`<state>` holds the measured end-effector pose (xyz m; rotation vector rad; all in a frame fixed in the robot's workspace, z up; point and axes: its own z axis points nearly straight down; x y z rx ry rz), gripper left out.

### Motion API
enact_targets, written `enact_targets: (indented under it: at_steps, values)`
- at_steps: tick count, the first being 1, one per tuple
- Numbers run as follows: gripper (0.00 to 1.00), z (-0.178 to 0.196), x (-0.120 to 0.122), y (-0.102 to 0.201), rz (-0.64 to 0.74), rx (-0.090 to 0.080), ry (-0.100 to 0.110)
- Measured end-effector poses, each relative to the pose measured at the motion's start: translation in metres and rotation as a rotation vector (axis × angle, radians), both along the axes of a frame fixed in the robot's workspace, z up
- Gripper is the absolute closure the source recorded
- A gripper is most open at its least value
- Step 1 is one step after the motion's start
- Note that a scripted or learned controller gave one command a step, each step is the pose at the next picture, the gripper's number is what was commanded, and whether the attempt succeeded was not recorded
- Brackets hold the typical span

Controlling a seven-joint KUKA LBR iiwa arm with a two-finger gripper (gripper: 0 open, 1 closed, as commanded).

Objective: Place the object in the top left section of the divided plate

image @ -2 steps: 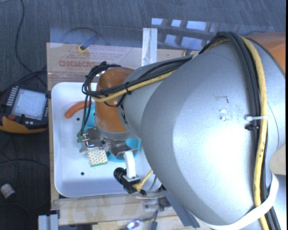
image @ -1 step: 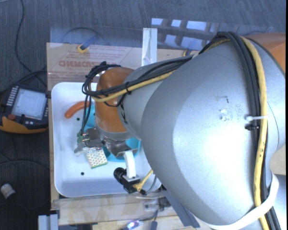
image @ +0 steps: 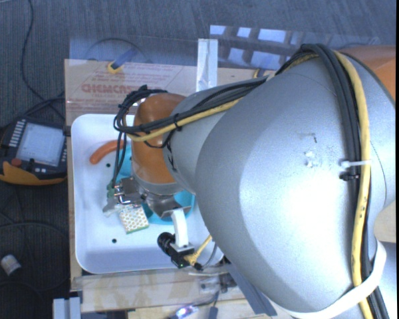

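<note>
Claw low over the left bin in the camera view, hanging under the orange band of the wrist, and the big grey arm blots out everything to its right. Whether it is open, closed or gripping anything, I cannot tell from this angle; the metal tip is a small jumble and the wrist sits right on top of it. Just below the claw, touching it or very nearly, lies a small pale checkered square, tilted like a diamond, and my guess is that this is the object. Is it held, or just lying on the bin floor? Cannot say. Up and to the left of the claw, an orange carrot-like piece lies slantwise, its long axis running from lower left to upper right, apart from the claw. Blue peeks out on both sides of the wrist: a strip just above the claw, and a bigger patch to its right. That looks like the plate, mostly hidden under the arm. So here is the hinge of it: the plate's body lies to the claw's right and behind the wrist, and its top left section would be up from the claw, near the blue strip. A short carry, if the square is truly gripped.
</note>
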<state>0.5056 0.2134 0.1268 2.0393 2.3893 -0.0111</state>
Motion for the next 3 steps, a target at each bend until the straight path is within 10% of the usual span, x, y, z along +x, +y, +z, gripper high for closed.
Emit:
enact_targets:
  at_steps: [1,2,3]
  values:
    - [1.00,0.007,-0.001,-0.001,0.001,-0.003,0.005]
    - [0.00,0.007,-0.001,-0.001,0.001,-0.004,0.005]
    - [0.00,-0.022,-0.016,0.007,0.061,0.013,-0.026]
